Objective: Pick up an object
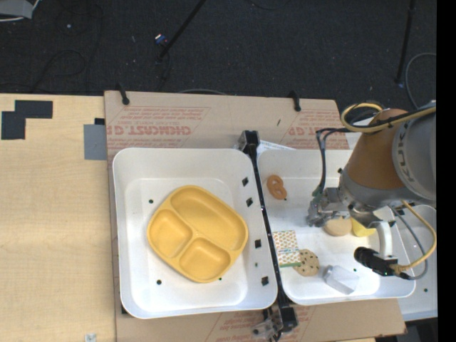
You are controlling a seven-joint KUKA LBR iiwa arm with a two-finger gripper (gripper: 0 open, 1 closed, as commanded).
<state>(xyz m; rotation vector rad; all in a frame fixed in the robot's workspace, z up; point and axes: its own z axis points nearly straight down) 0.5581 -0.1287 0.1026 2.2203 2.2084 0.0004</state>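
Wooden bench boards (pixel 50 212) sit under two white bins. Left bin (pixel 135 184) has a yellow plate (pixel 197 231) with three parts. Right bin (pixel 299 169) has an orange ring (pixel 276 187), a striped card (pixel 286 244), a dotted cookie (pixel 308 262), a grey lump (pixel 340 278), a tan lump (pixel 338 226) and a yellow piece (pixel 361 228). The gripper (pixel 324 211) hangs low, touching or just above the tan lump; I cannot tell how wide it is or if it holds anything. The lump could slip because it looks round. The yellow piece sits tight beside it and could get bumped or grabbed too.
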